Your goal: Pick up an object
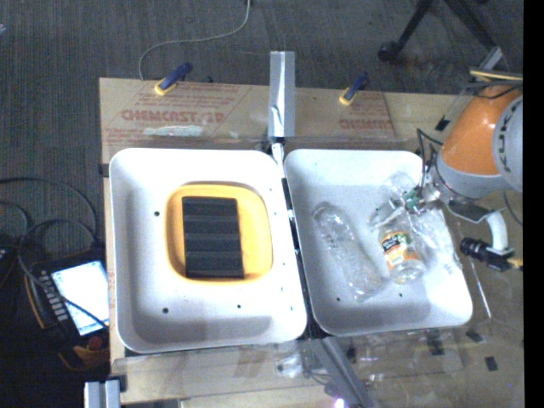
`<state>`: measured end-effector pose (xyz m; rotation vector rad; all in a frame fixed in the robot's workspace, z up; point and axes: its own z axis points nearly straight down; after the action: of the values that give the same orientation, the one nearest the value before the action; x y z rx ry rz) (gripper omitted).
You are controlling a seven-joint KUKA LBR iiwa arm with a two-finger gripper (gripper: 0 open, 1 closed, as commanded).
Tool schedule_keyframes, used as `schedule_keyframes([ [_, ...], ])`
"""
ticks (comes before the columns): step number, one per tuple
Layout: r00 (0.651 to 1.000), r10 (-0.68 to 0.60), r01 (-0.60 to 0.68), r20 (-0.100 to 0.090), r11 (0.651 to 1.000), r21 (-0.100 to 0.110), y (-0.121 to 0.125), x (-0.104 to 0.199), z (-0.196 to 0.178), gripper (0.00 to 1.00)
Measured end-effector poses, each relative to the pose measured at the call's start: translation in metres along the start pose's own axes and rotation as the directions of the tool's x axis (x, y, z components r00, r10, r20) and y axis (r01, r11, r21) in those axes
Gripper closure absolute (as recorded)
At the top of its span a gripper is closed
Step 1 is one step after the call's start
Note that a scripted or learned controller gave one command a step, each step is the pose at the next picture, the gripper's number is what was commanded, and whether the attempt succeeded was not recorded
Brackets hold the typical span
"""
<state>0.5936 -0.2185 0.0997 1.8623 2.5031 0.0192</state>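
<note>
Hand over right bin, grip state: can't tell.
Labelled clear bottle: light, slick, crushable; you grab mid-body.

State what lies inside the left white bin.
Inside the left bin lies a yellow tray-like object with a black ribbed block on top. Whatever is beneath the block is covered.

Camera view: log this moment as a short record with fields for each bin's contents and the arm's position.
left bin: yellow tray holding a black ribbed block
right bin: two clear plastic bottles, one plain, one with an orange label
arm: at the right bin's upper right corner
gripper: low over the labelled bottle's top end; grasp unclear
</note>
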Motion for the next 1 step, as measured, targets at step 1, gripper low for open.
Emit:
schedule_keyframes([
  [1,0.995,-0.095,0.095,-0.01,0.995,0.02,0.0638,0.0421,-0.1115,1.0],
])
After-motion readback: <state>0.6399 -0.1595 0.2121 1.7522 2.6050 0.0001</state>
